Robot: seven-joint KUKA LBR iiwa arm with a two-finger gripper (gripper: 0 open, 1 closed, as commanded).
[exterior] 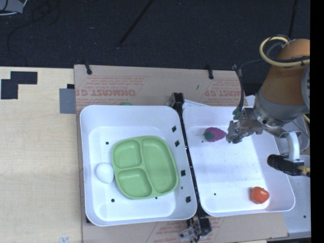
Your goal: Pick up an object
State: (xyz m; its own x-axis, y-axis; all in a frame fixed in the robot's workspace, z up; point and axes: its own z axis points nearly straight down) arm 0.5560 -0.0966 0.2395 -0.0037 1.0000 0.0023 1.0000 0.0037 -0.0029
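While the arm reaches in from the right, take these points line by line.

Gripper: you have the gripper (235, 135) low over the far part of the right bin (228, 206), just right of the purple object (214, 134).
Fingers: dark and small against the arm's shadow; you cannot tell whether they are spread or pressed together, and nothing shows between them.
Nearest target: the purple object, with a bit of green at its left end, lies on the bin floor close to the far wall, near the divider between the bins.
Other target: an orange-red object (259, 195) sits in the near right corner of the same bin, well apart from the gripper.
Left bin: the left bin (96, 120) holds a green divided plate (144, 167) with a white egg (105, 172) touching its left edge; leave these alone.
Step in hand: judged from this, you are lining up on the purple object, not yet holding it.
How to do it well: shift left until it sits squarely under the gripper, straddle its narrow side, go down to the floor, then close.
Risk: a small rounded thing may roll toward the wall if one finger touches first.
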